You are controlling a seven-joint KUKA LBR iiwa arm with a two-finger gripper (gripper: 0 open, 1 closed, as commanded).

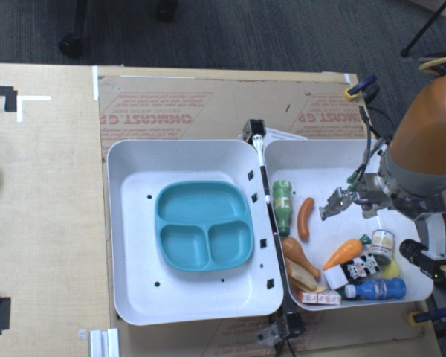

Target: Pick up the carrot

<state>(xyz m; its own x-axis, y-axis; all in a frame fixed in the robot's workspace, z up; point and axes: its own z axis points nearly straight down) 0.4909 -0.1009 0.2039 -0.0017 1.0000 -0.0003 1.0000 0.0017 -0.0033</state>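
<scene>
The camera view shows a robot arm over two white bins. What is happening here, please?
A grey and orange arm reaches in from the right, and its gripper hangs over the right bin, among toy foods. The carrot lies below the gripper in that bin, apart from it, beside a sausage, a green bottle and a blue bottle. It is not picked up yet. The left bin holds a teal divided tray.

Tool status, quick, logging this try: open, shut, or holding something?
Tool: open, holding nothing, above the right bin, up-left of the carrot.
</scene>
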